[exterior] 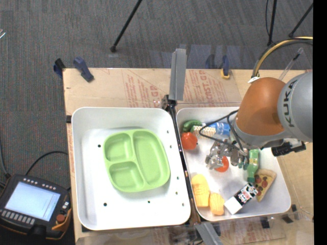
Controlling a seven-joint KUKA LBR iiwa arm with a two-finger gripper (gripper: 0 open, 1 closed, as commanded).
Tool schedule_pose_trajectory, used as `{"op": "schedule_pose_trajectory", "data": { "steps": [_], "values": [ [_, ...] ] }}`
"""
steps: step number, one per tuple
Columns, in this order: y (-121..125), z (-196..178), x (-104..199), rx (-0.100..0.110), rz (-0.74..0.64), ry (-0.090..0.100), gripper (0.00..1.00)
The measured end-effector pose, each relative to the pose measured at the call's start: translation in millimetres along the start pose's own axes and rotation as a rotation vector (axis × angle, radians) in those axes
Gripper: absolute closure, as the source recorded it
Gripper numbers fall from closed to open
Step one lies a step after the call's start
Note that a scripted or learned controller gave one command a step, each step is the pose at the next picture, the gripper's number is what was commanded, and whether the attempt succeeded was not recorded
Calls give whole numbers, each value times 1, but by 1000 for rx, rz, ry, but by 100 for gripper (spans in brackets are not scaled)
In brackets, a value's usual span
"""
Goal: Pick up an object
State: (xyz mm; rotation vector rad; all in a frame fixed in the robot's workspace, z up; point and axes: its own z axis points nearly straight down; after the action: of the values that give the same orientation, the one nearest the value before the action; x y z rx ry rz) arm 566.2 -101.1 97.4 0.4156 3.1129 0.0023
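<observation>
Reaching in from the right, the grey arm (301, 111) with its orange band (260, 108) hangs over the right bin (278, 200), and its claw (220, 157) sits low among the toys in the middle of that bin. Whether the claw is apart or together cannot be told; the metal parts blur against the clutter beneath them. A small red piece (222, 165) lies right under the claw, touching or nearly touching it, but nothing shows clearly between the tips.

Just left of the claw lies a red tomato (188, 141), and above that, up and to the left of the claw, a green pepper (192, 124) rests near the bin's far edge. A blue and white bottle (220, 128) lies just above the claw, close to the arm's orange band. Right of the claw stands a green bottle (253, 165), and farther right and lower a pizza slice (265, 181) lies near the bin's right side. Below and right of the claw sits a black and white carton (242, 197). Below and left of the claw are two yellow-orange pieces, the corn (200, 189) and beside it a smaller orange piece (216, 203), touching or nearly so.

Well to the left of the claw, across the divider, the left bin (87, 131) holds a green plate (136, 160) with three sections, lying flat. Far left and lower, off the bench, rests a control pad (31, 203) with a lit screen.
</observation>
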Motion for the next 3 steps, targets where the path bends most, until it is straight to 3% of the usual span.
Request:
{"op": "schedule_pose_trajectory", "data": {
  "steps": [1, 2, 3],
  "values": [
    [22, -93, 87, -1, -85, -6, 100],
    [99, -154, 61, -1, 30, -3, 100],
    [57, -88, 106, 1, -322, 6, 100]
  ]
}}
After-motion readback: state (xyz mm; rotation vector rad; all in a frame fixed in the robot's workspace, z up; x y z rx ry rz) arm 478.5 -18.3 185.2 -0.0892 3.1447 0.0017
